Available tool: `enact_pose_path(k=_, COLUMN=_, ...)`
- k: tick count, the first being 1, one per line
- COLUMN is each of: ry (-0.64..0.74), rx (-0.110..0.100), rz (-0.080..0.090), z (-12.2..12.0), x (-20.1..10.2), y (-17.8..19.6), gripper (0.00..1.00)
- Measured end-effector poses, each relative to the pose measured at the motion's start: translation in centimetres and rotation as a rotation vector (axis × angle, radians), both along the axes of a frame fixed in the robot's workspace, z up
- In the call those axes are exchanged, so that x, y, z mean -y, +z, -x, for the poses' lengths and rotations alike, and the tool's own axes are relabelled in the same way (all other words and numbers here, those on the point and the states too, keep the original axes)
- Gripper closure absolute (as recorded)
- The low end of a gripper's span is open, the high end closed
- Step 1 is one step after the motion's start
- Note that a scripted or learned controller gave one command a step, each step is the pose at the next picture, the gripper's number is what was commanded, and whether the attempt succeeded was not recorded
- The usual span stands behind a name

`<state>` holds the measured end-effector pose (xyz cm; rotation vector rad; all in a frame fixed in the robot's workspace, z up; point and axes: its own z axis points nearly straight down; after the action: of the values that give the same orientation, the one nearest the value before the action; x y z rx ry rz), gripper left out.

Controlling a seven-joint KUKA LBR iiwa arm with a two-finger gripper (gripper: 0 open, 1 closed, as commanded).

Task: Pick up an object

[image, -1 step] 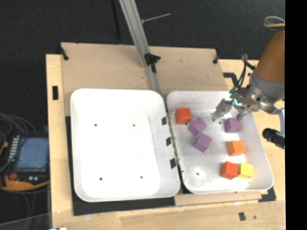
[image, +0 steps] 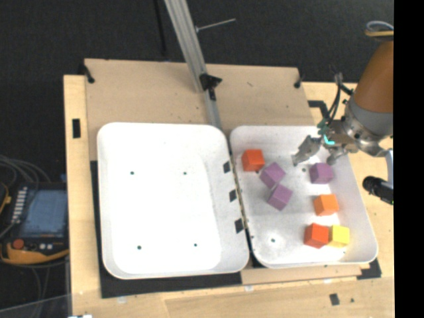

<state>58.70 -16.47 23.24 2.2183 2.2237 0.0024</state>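
The jaws (image: 320, 152) are hanging spread wide and holding nothing over the back of the right bin (image: 371, 244), just above a purple cube (image: 321, 172) near the far right side — the approach step appears to be in hand, with no grasp yet made. Two more purple cubes (image: 271, 175) are lying near the bin's middle beside an orange-red cube (image: 252, 159), while other blocks are sitting toward the front right. The next move is likely calling for centring over that purple cube, descending and closing — clear of the bin wall.
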Motion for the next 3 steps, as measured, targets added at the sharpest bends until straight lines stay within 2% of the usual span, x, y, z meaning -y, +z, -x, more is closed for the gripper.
enact_pose_path(k=1, ry=-0.003, rx=-0.006, rz=0.002, z=0.2, x=0.4, y=-6.3, gripper=0.0)
enact_pose_path(k=2, ry=-0.003, rx=0.015, rz=0.006, z=-0.8, x=0.7, y=-10.3, gripper=0.0)
enact_pose_path(k=3, ry=-0.006, rx=0.022, rz=0.007, z=-1.1, x=0.8, y=-10.7, gripper=0.0)
